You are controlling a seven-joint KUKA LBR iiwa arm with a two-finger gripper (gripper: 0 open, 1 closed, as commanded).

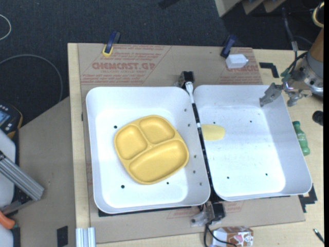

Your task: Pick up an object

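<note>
The gripper [280,92] is seen at the right bin's [257,184] far right corner, fingers apart and holding nothing. A small yellow object [213,132], possibly a lid, lies against that bin's left wall.

A robotics lab or test cell, not a home or kitchen. The counter [154,55] is a brown board printed with a maker's name, held at its far edge by a blue-and-yellow clamp [110,43] and a dark blue clamp [228,46]. Two shallow white bins [97,112] sit fixed side by side on it, joined by a black bracket [187,78]. Loose cables [15,60] trail over dark carpet [51,14] at the left, and an aluminium extrusion bar [20,179] lies beside the board, all typical of an experimental rig
</note>
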